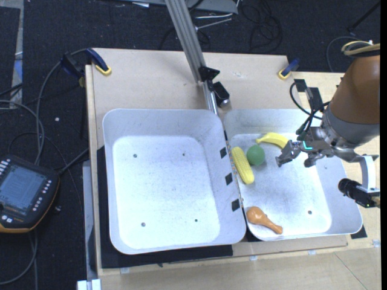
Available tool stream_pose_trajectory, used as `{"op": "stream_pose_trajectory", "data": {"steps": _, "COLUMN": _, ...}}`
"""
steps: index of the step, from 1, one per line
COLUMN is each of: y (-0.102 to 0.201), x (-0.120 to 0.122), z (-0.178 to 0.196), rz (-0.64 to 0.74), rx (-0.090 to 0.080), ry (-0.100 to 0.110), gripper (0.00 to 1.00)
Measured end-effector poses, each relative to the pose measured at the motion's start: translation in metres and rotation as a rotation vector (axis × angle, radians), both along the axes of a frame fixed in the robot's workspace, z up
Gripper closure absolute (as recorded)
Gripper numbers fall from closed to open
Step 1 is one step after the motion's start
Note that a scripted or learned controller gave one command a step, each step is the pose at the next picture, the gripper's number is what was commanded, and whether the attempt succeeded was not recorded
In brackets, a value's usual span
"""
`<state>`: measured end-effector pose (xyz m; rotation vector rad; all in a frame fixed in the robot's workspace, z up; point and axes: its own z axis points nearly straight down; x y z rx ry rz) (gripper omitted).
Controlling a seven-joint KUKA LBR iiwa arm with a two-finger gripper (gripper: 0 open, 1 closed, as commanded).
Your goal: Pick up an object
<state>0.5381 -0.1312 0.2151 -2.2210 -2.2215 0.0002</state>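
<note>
Jaws (296,153) spread apart, gripping nothing, above right bin (314,207). Just left: yellow banana (272,140), curved, long axis roughly left-right, touching green ball (256,155). Beside that, yellow corn cob (243,165), lengthwise along bin's left wall. Orange gourd (263,219) near front edge, neck pointing right.

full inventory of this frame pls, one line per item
bins: 2, white, side by side on the bench
banana: 1, yellow, right bin, upper part
ball: 1, green, right bin, between banana and corn
corn: 1, yellow, right bin, along its left wall
gourd: 1, orange, right bin, near its front left corner
clamps: 2, blue and yellow, on the bench's back corners
handheld controller: 1, dark with orange trim, on the floor left of the bench
arm: 1, grey with orange band, entering from right
gripper: 1, dark, above right bin, right of the banana
</note>
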Motion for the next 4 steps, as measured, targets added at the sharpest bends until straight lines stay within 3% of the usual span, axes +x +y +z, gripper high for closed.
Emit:
{"op": "stream_pose_trajectory", "data": {"steps": 1, "y": 0.000, "x": 0.000, "z": 0.000, "rz": 0.000, "rx": 0.000, "ry": 0.000, "gripper": 0.00}}
{"op": "stream_pose_trajectory", "data": {"steps": 3, "y": 0.002, "x": -0.003, "z": -0.104, "rz": -0.001, "rx": 0.000, "ry": 0.004, "gripper": 0.00}}
{"op": "stream_pose_trajectory", "data": {"steps": 4, "y": 0.003, "x": -0.004, "z": -0.121, "rz": 0.000, "rx": 0.000, "ry": 0.001, "gripper": 0.00}}
